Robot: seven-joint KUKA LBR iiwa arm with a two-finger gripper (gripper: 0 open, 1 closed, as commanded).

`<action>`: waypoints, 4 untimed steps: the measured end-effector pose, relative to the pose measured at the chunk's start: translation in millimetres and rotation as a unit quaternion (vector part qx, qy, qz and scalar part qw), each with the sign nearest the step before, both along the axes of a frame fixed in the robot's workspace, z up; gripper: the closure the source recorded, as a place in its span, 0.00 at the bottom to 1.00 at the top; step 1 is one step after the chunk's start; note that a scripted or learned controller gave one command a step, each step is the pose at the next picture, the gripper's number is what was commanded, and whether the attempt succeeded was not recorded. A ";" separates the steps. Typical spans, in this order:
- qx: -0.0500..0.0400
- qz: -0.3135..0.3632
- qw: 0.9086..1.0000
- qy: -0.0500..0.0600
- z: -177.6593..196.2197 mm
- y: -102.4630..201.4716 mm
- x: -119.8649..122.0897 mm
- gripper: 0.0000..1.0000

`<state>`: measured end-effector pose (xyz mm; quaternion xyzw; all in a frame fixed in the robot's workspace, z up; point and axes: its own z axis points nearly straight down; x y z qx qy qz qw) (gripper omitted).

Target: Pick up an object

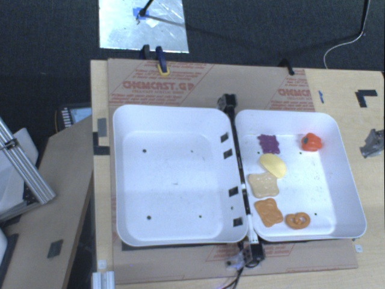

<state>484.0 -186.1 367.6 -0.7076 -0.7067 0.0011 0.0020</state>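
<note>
Camera view looks down on the bench, with the left bin (129, 116) and the right bin (343, 161) side by side on a brown cardboard sheet (180, 84), their inner rims touching along the middle.

All the loose objects lie in the right bin, gathered toward its 9 o'clock side. A purple piece (268, 142) sits at about 11 o'clock in that bin, and an orange-red toy pepper (311, 141) lies at about 1 o'clock, apart from it. Just at 6 o'clock of the purple piece is a yellow piece (274, 165), and touching that, again at its 6 o'clock, is a pale beige slice (263, 185). Further toward 6 o'clock lies an orange-brown piece (268, 212), with a small pretzel (298, 220) just beside it at 3 o'clock.

The gripper (373, 142) shows as a grey shape at the 3 o'clock edge of the frame, over the bench outside the right bin's rim and well apart from every object. Whether it is apart or together cannot be told, since so little of it is in frame; nothing is seen held in it.

At 12 o'clock, beyond the cardboard, a shiny foil sheet (143, 17) lies on the dark floor, and a blue clamp (161, 60) grips the cardboard's far edge.
</note>
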 end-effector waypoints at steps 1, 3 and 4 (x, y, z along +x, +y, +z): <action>-0.002 0.004 1.000 -0.007 65.0 24.7 16.9 1.00; 0.001 0.004 1.000 0.005 -22.5 89.6 28.9 1.00; -0.001 -0.002 1.000 0.001 -96.6 19.6 0.7 1.00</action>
